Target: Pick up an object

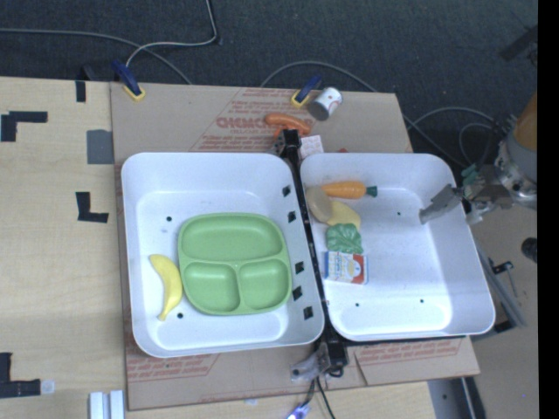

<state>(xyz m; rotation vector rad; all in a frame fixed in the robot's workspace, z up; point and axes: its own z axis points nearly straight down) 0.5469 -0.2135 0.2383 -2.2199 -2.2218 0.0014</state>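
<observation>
The right bin [437,304] holds an orange carrot [345,189] with a green top, a pale yellow piece [332,209] just below it, and a green-and-white carton [346,253], all near its left wall. In the left bin [144,190] lie a green divided plate [234,263] and a yellow banana [167,285] to the plate's left. My gripper [450,203] hangs over the right bin's upper right rim, well apart from all of these things.
On the cardboard behind the bins lie an orange item [288,121], a small grey cylinder [324,103] and two blue-and-yellow clamps [129,80]. Cables run across the dark floor at the back. The right bin's middle and right floor are bare.
</observation>
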